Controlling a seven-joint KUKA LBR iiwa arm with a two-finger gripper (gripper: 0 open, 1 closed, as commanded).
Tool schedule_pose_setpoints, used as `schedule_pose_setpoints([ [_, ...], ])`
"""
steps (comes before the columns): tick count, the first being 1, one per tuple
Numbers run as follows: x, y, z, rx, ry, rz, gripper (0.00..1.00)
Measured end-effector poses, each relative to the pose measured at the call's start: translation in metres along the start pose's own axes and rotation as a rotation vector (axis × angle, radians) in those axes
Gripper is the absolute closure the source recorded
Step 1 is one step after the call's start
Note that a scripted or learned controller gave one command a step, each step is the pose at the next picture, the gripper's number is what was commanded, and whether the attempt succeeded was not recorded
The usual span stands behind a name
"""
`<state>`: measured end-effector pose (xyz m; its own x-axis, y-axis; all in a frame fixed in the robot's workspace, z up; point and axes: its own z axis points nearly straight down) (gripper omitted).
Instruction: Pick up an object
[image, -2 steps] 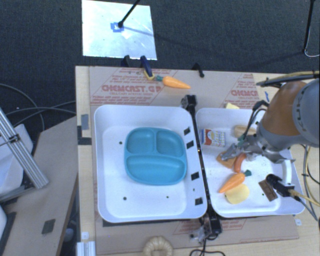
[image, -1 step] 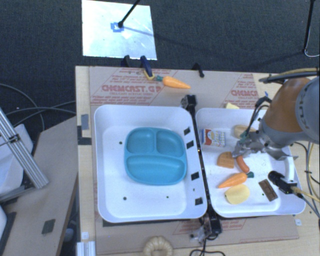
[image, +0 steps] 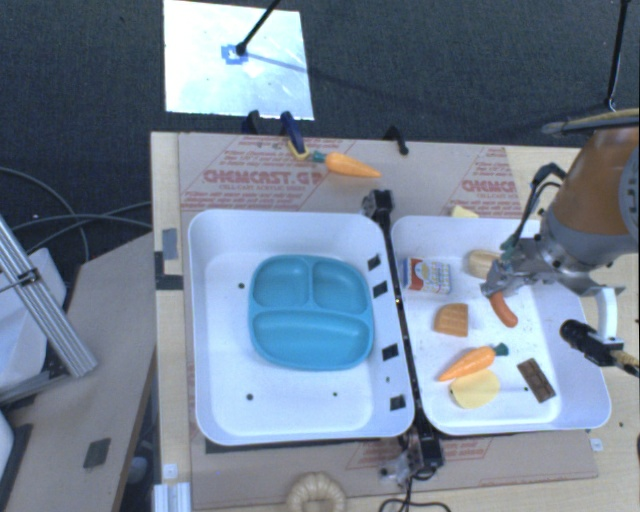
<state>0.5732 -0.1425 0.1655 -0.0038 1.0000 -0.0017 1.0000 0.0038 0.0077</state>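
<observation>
So the arm is reaching in over the right bin (image: 598, 405) and the end effector (image: 497, 287) is hanging low just above a little red-orange sausage-looking piece (image: 504, 309), with a pale bread-ish chunk (image: 481, 263) right beside it. Looks to me like it's in the approach/descend step, lining up on that sausage. Honestly can't tell how far open it is from here, the tips are a dark blur, and I'm not seeing anything clearly gripped. Next it probably needs to settle down around the piece and close cleanly without nudging it away. Other stuff in that bin: a toy carrot (image: 467, 364), a yellow round slice (image: 474, 390), a toast-coloured wedge (image: 451, 320), a small carton (image: 426, 275), a brown bar (image: 536, 380). The left bin (image: 215, 300) is holding a blue divided plate (image: 309, 310)
</observation>
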Motion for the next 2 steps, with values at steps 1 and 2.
schedule_pose_setpoints([
  [1,0.0,0.002,-0.054,0.0,0.0,-0.001,1.0],
  [2,0.049,-0.017,-0.067,0.006,0.004,-0.005,1.0],
])
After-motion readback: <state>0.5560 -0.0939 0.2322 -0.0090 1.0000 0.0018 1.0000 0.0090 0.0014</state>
